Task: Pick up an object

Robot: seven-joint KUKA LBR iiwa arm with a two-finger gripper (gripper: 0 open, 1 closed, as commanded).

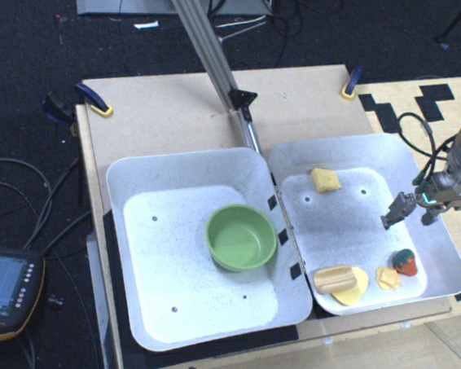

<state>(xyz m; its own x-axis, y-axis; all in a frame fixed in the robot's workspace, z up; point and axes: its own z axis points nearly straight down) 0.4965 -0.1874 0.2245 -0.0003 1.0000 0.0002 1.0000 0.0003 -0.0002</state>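
Note:
In the right bin [351, 159], a yellow block [325, 179] lies near the far wall. Along the near wall are a tan roll [333, 278] resting on a flat yellow piece [353, 292], a small yellow chunk [388, 278] and a red strawberry-like toy with a green top [404, 263]. A green bowl [240, 236] stands in the left bin [158, 195]. My gripper [411, 213] hovers over the right bin's right side, just above the strawberry toy. Its two dark fingers are apart, with nothing between them.
A slanted metal pole [212, 50] comes down to the far end of the divider between the bins. Black cables [417, 131] loop near the arm at the right. Yellow clamps [99, 107] hold the board's far corners.

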